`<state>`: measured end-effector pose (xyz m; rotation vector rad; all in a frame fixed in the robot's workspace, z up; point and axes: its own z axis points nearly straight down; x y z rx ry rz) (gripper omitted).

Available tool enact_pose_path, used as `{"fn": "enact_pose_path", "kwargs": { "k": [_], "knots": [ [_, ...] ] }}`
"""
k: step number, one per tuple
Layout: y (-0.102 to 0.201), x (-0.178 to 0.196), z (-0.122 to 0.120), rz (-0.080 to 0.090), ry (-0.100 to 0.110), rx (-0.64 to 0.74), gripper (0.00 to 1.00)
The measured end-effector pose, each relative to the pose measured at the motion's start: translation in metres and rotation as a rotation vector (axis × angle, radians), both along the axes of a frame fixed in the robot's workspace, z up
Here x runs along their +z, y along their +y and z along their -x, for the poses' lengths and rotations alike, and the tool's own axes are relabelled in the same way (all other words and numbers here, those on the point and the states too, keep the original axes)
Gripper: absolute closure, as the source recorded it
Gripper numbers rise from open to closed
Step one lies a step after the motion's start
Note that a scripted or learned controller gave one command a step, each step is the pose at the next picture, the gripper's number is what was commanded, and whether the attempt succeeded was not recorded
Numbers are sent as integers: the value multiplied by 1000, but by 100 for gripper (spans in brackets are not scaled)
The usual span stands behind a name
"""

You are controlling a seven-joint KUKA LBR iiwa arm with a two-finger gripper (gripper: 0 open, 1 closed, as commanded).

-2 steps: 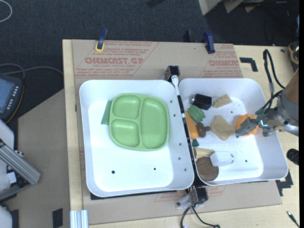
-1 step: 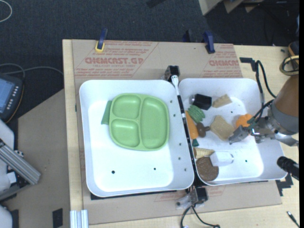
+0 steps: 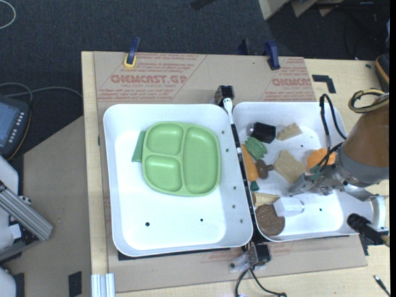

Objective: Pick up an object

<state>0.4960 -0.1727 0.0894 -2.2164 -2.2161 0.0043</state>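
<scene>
Camera view – left bin (image 3: 124,166): green plate (image 3: 181,158); right bin (image 3: 328,221): clutter.

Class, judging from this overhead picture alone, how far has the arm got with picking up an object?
Done: the arm has reached into the right bin, gripper low among the clutter beside the tan block. In hand: nothing visibly between its fingers. Left: the grasp and lift; the green plate lies untouched in the left bin.

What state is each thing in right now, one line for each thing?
Green plate: right side up, flat in the left bin.
Black block: loose in the right bin.
Brown disc: flat by the near rim.
Gripper: low over the right bin's pile.
</scene>
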Motion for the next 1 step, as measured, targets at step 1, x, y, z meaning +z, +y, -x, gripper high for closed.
{"fn": "enact_pose_path", "kwargs": {
  "k": [1],
  "knots": [
    [-1, 14, -2, 4, -8, -1, 100]
  ]
}}
